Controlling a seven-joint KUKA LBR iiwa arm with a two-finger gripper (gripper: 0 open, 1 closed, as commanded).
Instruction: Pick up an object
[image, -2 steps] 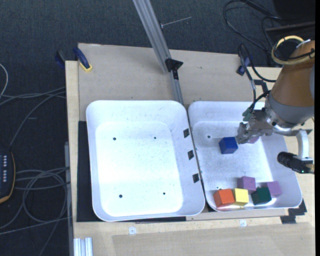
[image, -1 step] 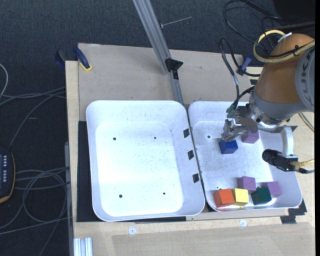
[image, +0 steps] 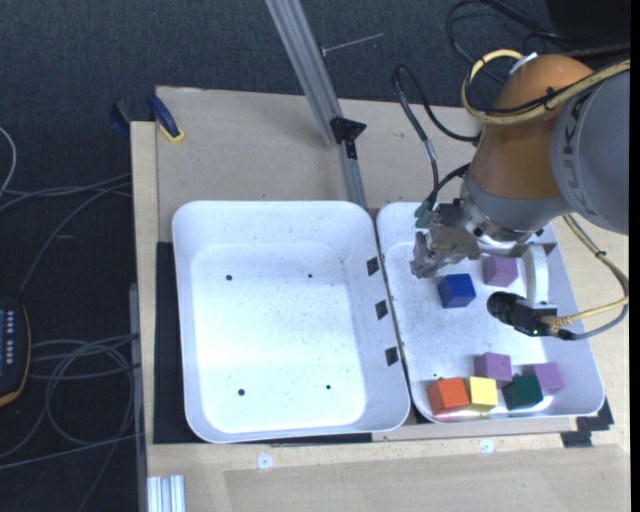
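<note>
Currently the blue cube lies on the floor of the right bin, and every position below is given relative to this cube. The gripper stands just up and left of the cube, close beside it but not around it; nothing can be seen between its fingers, and whether they are spread or closed cannot be told from the view.

Nearest neighbours: a lilac cube just to the right of the blue cube, partly under the wrist, and a black cylindrical part on the arm, to the lower right.

Further toward the bin's near wall sits a cluster: orange cube, yellow cube, green cube and two purple cubes.

Risks, as judged from this position:
- Offset descent: the fingers may land beside the blue cube and push it away instead of straddling it
- Edge contact: one finger may strike the cube's top corner and tip or skid it
- Crowding: the lilac cube may be nudged by the wrist

The left bin lies well to the left
</note>
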